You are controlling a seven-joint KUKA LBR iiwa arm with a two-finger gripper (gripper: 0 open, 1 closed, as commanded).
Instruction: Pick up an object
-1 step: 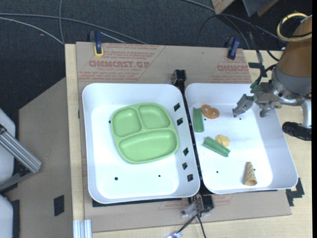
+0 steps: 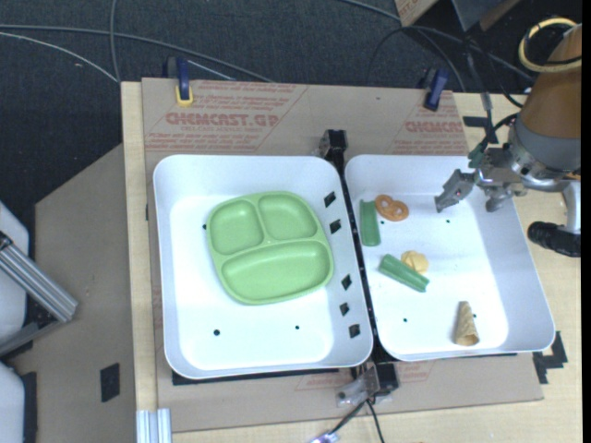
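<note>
The right bin (image 2: 517,275) holds several small items: a pretzel (image 2: 392,209), a green stick (image 2: 368,223), a second green piece (image 2: 404,273) with a small yellow piece (image 2: 416,262) beside it, and a waffle cone (image 2: 465,324). My gripper (image 2: 474,192) hangs over the bin's upper right part, right of the pretzel. Its two dark fingers stand apart with nothing between them.
The left bin (image 2: 185,247) holds a green divided plate (image 2: 270,246). A black clamp strip (image 2: 343,238) runs between the bins. Blue clips (image 2: 185,79) (image 2: 434,89) sit on the cardboard's back edge. Cables trail across the dark floor behind.
</note>
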